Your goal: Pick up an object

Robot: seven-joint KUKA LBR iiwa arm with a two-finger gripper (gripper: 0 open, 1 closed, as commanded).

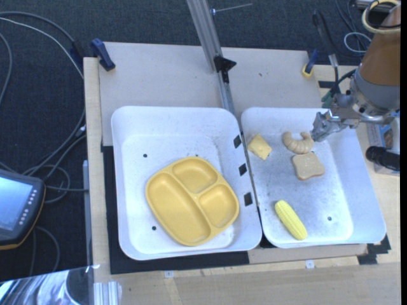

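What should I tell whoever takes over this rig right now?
Gripper: over the right bin, at its upper right, beside the croissant; nothing visibly held.
Right bin: croissant, toast just below it, cheese near the left wall, corn toward the front.
Left bin: yellow plate.
Done: no pick yet.
Left: grasp and lift one object; the croissant is nearest.

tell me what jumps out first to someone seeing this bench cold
The yellow divided plate in the left bin draws the eye first. Next, the right bin holds a corn cob, a slice of toast, a croissant and a yellow cheese-like chunk, with the gripper by the croissant.
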